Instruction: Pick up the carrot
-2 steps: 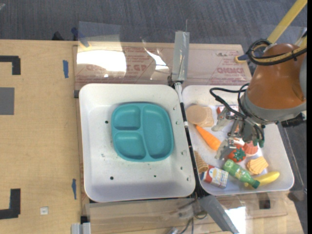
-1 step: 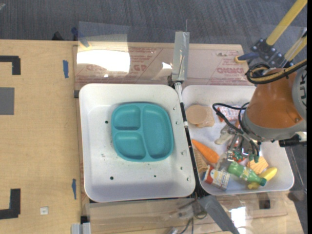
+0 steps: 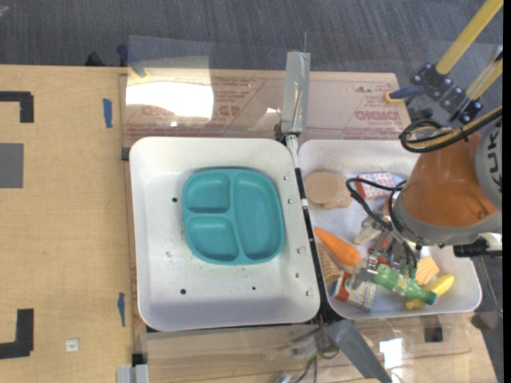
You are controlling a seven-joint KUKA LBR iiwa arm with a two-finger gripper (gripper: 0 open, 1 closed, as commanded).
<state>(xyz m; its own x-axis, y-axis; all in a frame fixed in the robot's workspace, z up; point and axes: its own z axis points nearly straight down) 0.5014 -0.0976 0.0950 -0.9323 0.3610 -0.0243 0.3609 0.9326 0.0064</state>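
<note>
Carrot (image 3: pixel 338 248) left of end effector (image 3: pixel 380 255)

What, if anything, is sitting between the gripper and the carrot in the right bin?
Nothing visible lies between them. The carrot lies along the right bin's left side with its top uncovered, and the gripper is just to its right. A green bottle and a small carton crowd close by, not over the carrot.

Light is bright and even from above, with strong white glare on the clear plastic sheet (image 3: pixel 169 100) behind the left bin (image 3: pixel 148 238). Shadows are soft and short. Focus is fair overall, with fine detail in the cluttered right bin (image 3: pixel 471 294) slightly soft.
</note>
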